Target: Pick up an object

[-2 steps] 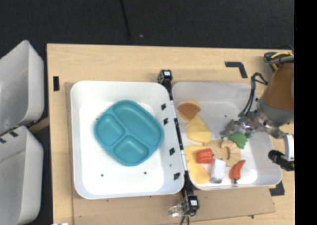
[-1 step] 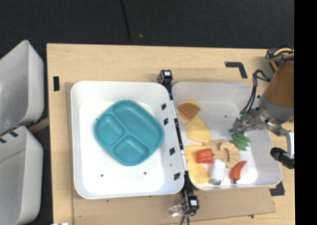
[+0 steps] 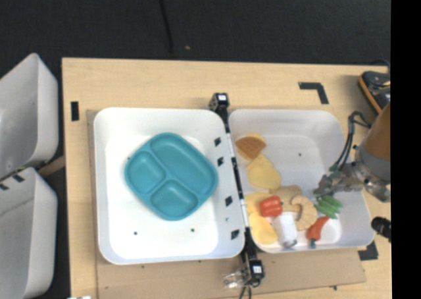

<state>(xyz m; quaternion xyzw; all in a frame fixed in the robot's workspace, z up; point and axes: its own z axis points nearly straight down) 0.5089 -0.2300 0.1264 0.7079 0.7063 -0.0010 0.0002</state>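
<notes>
Bins sit side by side on the wooden bench [image 3: 197, 83], and we look down on both at a slant. We see a teal divided plate [image 3: 172, 175] lying flat in the left bin [image 3: 112, 232], tilted diagonally, with bare white floor around it. The right bin [image 3: 296, 126] holds a cluster of toy food along its left and front sides: a brown wedge [image 3: 250, 145] near the divider, a pale yellow piece [image 3: 264, 173] just below it, a red piece [image 3: 270, 207] touching a tan flat piece [image 3: 296, 200], another yellow piece [image 3: 262, 228] by the front corner, and a white cylinder [image 3: 287, 230] lying beside it. Near the right wall we see a green leafy item [image 3: 328, 206] and, just in front of it, a small red-orange pepper [image 3: 317, 226]. The gripper [image 3: 329, 186] reaches in from the right, low over the bin, just above the green item. We cannot tell how its fingers stand; they blur against the dark cables.
</notes>
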